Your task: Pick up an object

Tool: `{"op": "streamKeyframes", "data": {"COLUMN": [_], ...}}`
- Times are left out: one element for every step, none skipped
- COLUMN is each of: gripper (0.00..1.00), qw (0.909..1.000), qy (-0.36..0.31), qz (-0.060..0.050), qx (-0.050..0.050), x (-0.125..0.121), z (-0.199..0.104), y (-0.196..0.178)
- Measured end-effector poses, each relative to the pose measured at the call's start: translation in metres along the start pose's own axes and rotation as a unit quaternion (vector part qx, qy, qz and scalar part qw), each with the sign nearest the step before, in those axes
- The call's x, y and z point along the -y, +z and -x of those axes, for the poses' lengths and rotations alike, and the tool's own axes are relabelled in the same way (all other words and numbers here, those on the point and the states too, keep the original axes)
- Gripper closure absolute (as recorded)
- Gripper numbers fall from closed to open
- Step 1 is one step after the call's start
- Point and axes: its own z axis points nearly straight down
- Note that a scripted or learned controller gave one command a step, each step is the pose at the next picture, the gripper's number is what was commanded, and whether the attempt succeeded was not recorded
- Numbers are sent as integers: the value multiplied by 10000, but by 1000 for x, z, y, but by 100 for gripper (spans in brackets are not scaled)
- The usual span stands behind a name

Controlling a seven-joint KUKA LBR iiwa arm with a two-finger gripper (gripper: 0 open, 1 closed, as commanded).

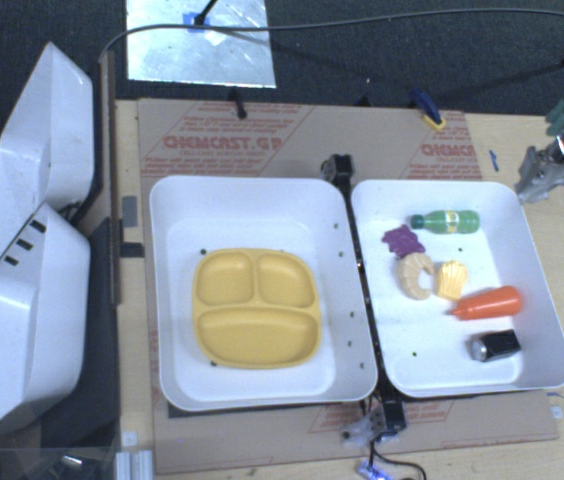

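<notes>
The right bin (537,268) holds several small items. A green bottle (445,222) lies on its side at the back. In front of it lie a purple toy (402,239), a cream curved piece (415,275) and a small yellow piece (451,280). An orange carrot (487,303) and a black can (495,345) lie closer to the front. My gripper (545,178) hangs at the view's right edge, just outside the back right corner of that bin, apart from all the items and with nothing in it.
The left bin (177,268) holds a yellow divided plate (257,306). Both bins rest on a cardboard sheet (232,138). White housings (37,248) stand at the far left. A cable (382,18) runs across the back.
</notes>
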Motion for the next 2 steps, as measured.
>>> {"op": "streamKeyframes", "data": {"gripper": [100, 100], "qw": [9999, 10000], "qy": [168, 14], "qz": [-15, 5], "qx": [3, 2], "x": [-65, -23], "z": [-4, 1], "y": [-35, -69]}}
